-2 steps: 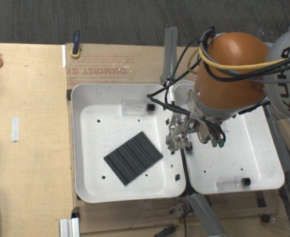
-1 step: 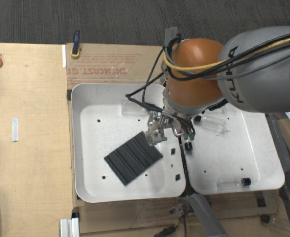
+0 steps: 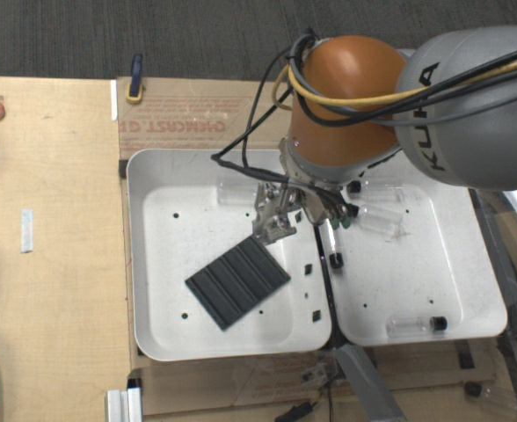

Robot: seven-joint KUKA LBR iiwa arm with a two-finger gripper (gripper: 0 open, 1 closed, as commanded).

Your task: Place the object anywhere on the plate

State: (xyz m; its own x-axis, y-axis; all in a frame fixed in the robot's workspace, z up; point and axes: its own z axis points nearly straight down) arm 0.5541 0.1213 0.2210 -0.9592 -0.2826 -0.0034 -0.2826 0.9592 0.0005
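A dark grey ribbed rectangular plate (image 3: 237,281) lies at a slant on the floor of the left bin (image 3: 153,236). My gripper (image 3: 274,220) hangs under the orange wrist band, just above the plate's upper right corner, near the wall between the two bins. Whether anything is in the gripper cannot be made out. A clear plastic piece (image 3: 233,192) lies at the back of the left bin, partly behind the gripper.
In the right bin (image 3: 469,262) are a clear plastic object (image 3: 386,214) near the back, a pen-like stick (image 3: 333,250) by the dividing wall, and a clear tube with a black cap (image 3: 414,325) at the front. Black cables loop around the wrist.
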